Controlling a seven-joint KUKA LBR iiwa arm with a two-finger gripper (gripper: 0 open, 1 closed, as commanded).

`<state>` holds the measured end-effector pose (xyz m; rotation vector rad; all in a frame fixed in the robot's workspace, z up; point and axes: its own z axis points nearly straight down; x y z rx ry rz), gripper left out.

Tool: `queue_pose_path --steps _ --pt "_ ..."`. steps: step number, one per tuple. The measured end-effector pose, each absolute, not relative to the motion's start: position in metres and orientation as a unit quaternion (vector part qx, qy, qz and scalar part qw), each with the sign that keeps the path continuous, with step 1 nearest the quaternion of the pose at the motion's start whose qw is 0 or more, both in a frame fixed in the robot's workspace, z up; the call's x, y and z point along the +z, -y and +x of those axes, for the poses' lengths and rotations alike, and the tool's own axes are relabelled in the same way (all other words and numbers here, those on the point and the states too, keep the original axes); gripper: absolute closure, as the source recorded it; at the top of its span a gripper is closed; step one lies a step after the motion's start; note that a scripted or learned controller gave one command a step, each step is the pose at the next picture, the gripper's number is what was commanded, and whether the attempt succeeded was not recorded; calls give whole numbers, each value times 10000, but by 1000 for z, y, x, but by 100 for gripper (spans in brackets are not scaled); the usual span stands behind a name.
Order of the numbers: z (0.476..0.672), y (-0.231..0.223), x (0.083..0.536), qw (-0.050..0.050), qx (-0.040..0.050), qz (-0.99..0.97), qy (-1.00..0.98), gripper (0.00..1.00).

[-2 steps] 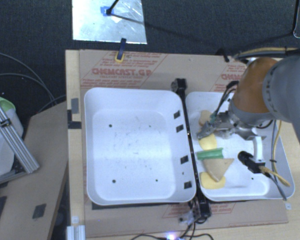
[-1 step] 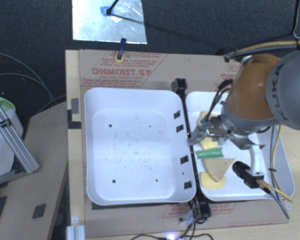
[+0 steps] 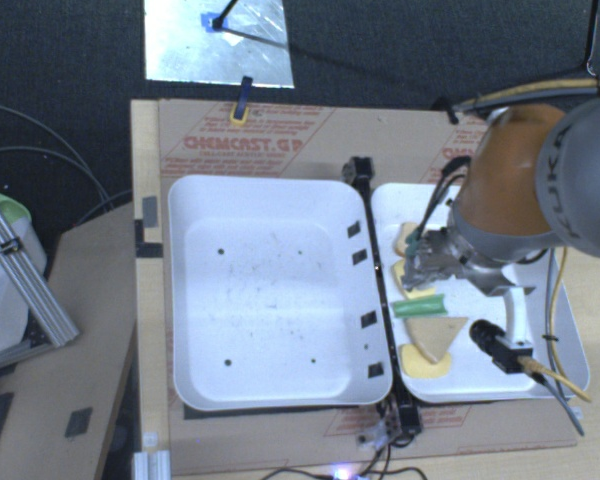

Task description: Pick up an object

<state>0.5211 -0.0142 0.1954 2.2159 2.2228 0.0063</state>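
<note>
Objects lie in the right bin [image 3: 555, 363]: a green strip [image 3: 420, 307], a tan wedge [image 3: 438, 338] just near of it, and a yellow disc [image 3: 420, 365] partly under the wedge. Another yellow piece [image 3: 406, 238] sits farther back by the bin's left wall. Gripper [image 3: 417, 266] is low in this bin, just far of the green strip; whether it is open or closed, cannot tell. Left bin [image 3: 270, 293] sits alongside, the two touching at the divider.

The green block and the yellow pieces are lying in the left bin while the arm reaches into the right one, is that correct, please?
Not quite: the camera view shows the green block and yellow pieces lying in the right bin, the same bin where the gripper is reaching.
</note>
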Motion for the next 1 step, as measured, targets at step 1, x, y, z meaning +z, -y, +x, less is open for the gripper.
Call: queue_pose_path --steps 1 --pt "543 -5 184 6 10 7047 -7095 100"
